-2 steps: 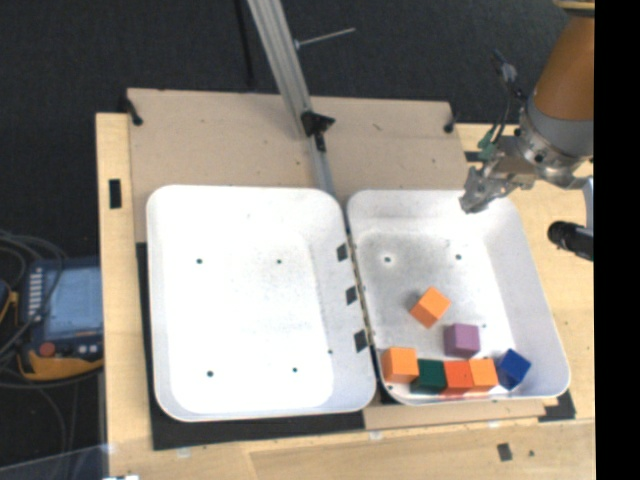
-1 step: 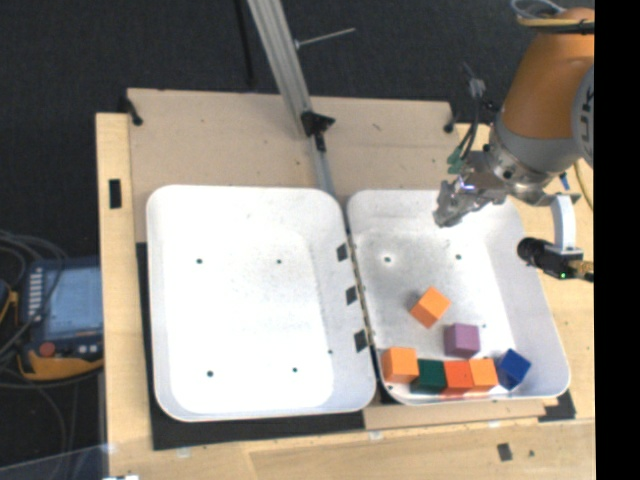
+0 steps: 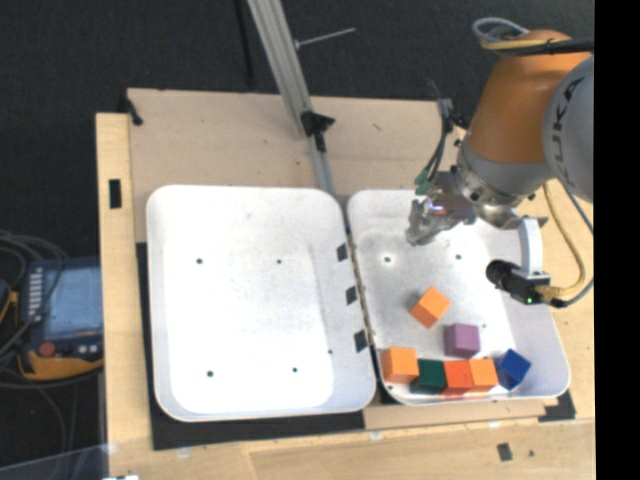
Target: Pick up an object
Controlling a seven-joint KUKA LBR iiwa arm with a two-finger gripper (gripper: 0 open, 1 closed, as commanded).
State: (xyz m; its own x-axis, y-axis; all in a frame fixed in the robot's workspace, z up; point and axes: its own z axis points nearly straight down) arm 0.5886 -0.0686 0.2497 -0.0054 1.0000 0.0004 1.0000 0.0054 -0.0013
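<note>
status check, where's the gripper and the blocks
Gripper over right bin, upper part, nothing between its fingers. Orange cube and purple cube loose mid-bin; row of blocks along near wall. Nothing between gripper and orange cube.

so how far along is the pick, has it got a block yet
Nothing looks picked yet. The gripper hangs over the upper part of the right bin, with no block seen in it. The blocks all lie in that bin: an orange block and a purple block apart, the rest along the near wall. Descent, grasp and lift remain.
</note>
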